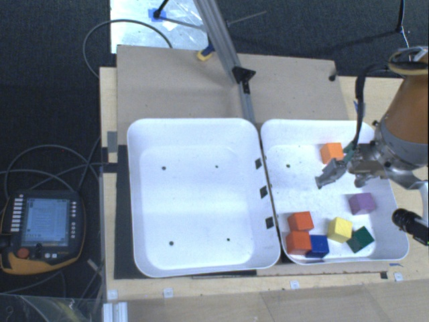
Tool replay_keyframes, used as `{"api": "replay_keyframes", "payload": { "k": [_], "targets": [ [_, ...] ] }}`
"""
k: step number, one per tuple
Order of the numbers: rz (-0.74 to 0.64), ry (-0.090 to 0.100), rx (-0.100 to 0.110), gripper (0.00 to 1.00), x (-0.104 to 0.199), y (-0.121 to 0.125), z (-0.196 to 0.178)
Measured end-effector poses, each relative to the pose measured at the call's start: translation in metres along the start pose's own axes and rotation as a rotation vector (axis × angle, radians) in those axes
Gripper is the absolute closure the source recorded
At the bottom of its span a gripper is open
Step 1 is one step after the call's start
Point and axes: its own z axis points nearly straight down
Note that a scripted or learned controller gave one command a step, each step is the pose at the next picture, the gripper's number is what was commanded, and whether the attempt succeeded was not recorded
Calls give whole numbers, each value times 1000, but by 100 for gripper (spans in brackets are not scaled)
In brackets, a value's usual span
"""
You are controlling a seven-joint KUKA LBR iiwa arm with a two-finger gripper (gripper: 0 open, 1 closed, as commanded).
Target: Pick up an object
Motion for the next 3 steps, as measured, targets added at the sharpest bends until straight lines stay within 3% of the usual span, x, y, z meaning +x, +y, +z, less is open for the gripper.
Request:
{"api": "replay_keyframes", "payload": {
  "k": [1,3],
  "targets": [
    [1,0,-1,0,0,0,0],
    [2,1,6,0,-2,5,116]
  ]
}}
